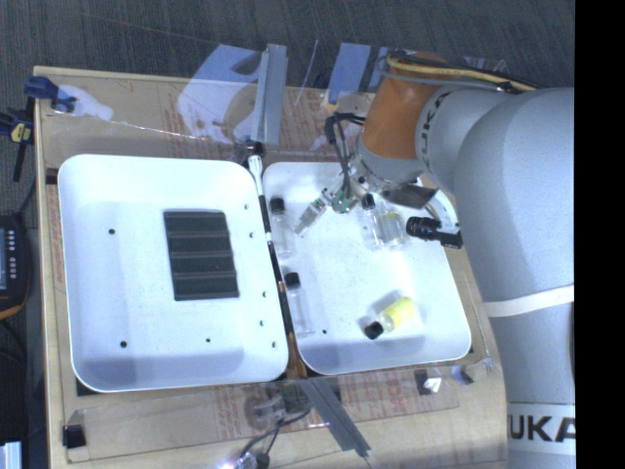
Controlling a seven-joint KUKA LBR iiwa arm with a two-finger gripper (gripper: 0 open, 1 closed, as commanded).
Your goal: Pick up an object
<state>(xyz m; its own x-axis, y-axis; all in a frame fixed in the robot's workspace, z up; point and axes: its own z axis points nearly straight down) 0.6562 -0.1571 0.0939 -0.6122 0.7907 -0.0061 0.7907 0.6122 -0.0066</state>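
A small yellow bottle with a black cap lies near the front of the right bin. A black ribbed rectangular block lies flat in the middle of the left bin. My gripper hangs low over the back of the right bin, under the orange wrist band. Its two pale fingers are spread wide apart, with nothing between them. The yellow bottle lies well in front of the gripper, apart from it.
The grey arm covers the right bin's right side. A small dark piece and another sit by the divide between the bins. Metal brackets and blue-white clutter stand behind the bins.
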